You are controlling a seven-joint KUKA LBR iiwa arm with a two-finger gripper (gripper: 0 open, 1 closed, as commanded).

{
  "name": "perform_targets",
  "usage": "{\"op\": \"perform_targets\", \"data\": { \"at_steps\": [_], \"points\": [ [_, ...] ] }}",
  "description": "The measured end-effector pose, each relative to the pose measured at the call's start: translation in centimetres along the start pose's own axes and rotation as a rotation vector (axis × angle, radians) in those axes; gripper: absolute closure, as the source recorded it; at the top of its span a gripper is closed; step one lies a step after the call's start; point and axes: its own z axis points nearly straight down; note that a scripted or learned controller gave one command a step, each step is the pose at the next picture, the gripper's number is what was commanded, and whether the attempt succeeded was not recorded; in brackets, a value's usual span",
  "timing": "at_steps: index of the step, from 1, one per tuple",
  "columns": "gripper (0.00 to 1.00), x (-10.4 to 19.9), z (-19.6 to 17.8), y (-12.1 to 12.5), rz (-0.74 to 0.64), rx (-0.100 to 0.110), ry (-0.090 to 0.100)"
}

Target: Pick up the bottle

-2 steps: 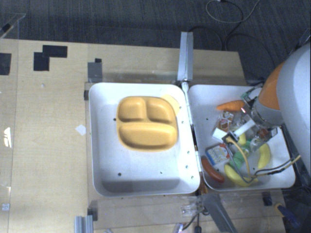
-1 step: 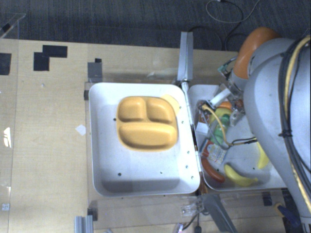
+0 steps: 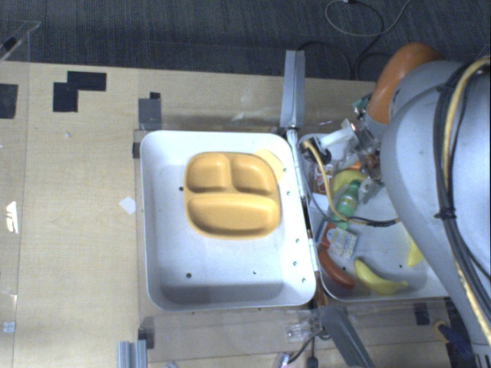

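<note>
Bottle waits in the cluttered right bin

Bottle point(image 3: 347, 199), green, lies near the right bin's point(image 3: 383, 291) left wall among a banana point(image 3: 377, 277) and other clutter. Gripper point(image 3: 360, 159) hovers just above; its opening I cannot tell. Approach step: next, descend squarely.

The left bin point(image 3: 161, 228) is white and carries a tan-yellow sectioned tray point(image 3: 230, 194). In the right bin point(image 3: 383, 291), also white, lie a yellow banana point(image 3: 377, 278), a green bottle point(image 3: 347, 202) and a red-brown curved piece point(image 3: 335, 271). The arm point(image 3: 441, 190) is grey with an orange band point(image 3: 403, 64). The bench point(image 3: 69, 228) is pale wood-coloured with black squares point(image 3: 77, 89).
</note>
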Motion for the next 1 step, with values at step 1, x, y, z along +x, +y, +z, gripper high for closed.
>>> {"op": "perform_targets", "data": {
  "at_steps": [1],
  "points": [
    [0.0, -2.76, -9.69, -2.4, -0.042, -0.007, 0.005]
  ]
}}
